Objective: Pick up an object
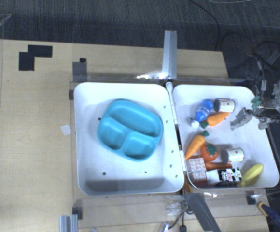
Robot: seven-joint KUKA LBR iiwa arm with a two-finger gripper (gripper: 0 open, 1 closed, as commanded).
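No label or writing is legible. The left bin [82, 144] holds a blue divided tray [129, 129]; the right bin [260, 144] holds two carrots [195, 146], a blue bottle [203, 111], two small cans [235, 154], a tomato [209, 152] and a yellow lemon [252, 173]. The claw [250, 117] hangs released above the right bin's far right side, grasping nothing.

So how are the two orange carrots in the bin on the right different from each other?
The upper orange toy carrot lies nearly sideways beside the blue bottle, while the lower orange toy carrot slants steeply next to the red tomato toy. The upper one's green end points left; the lower one's green top points up and right. The lower carrot sits closer to the bin's left wall. Both are orange with green tops and lie in the right white bin.
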